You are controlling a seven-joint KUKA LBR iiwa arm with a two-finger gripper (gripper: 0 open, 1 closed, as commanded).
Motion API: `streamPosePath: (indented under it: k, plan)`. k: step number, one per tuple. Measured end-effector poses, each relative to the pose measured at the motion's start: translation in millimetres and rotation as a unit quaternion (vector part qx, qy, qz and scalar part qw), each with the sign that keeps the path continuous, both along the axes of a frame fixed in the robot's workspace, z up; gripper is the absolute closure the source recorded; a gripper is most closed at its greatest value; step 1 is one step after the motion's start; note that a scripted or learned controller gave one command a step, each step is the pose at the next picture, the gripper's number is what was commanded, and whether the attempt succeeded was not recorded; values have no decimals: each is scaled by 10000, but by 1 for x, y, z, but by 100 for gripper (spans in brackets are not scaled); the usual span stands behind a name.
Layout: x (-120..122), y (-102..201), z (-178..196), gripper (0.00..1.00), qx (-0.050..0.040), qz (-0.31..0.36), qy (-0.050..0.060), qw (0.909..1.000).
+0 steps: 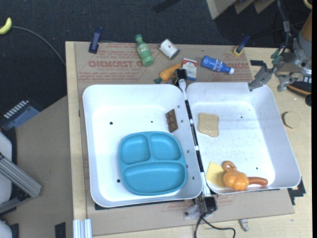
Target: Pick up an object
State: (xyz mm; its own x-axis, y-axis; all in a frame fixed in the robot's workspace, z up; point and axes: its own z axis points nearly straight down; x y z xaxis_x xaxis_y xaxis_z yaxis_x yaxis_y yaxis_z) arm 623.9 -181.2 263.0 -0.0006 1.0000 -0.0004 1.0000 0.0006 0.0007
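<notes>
My gripper hangs over the far right corner of the right bin, open, with nothing between its fingers. In that bin a tan slice of toast lies near the dividing wall. At the near edge sit a yellow cheese wedge, an orange toy and a reddish sausage, all well away from the gripper. The left bin holds a blue divided plate and a small brown chocolate bar.
On the cardboard behind the bins lie a green bottle, a white can, a small carton, a carrot and a blue bottle. Blue clips sit at the back corners.
</notes>
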Motion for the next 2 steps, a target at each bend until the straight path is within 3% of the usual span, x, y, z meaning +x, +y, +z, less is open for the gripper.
streamPosePath:
  k: [1,2]
  plan:
    - [-1,20,-128,0,12,2,31,10000]
    - [42,67,-180,0,10,4,5,10000]
